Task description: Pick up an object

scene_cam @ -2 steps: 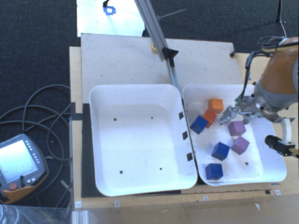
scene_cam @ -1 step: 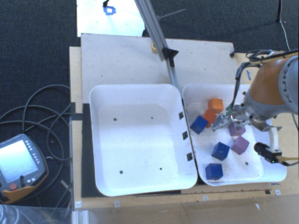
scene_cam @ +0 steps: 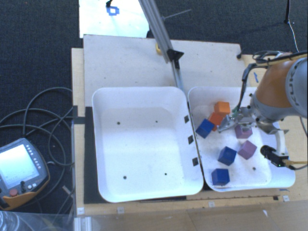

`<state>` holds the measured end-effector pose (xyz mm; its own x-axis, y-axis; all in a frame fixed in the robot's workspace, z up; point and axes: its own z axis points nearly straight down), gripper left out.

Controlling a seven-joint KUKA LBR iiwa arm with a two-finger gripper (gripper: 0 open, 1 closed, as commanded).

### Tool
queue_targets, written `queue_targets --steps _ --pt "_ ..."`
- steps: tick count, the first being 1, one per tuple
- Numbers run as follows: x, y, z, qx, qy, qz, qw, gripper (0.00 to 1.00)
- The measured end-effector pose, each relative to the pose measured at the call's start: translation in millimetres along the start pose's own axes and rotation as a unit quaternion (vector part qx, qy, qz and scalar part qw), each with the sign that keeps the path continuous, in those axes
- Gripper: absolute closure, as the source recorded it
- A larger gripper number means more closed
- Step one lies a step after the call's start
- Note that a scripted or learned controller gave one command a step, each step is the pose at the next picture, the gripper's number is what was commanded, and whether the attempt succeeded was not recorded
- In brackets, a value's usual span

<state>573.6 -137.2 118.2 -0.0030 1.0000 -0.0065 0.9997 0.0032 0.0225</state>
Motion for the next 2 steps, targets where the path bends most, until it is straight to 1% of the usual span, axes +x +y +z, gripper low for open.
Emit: queue_targets --steps 1,2 --pt "-1 1 -10 -0.002 -0.001 -0.001 1.0 1.0" --pt "-1 8 -54 0.008 0.002 -0.001 1.0 1.0"
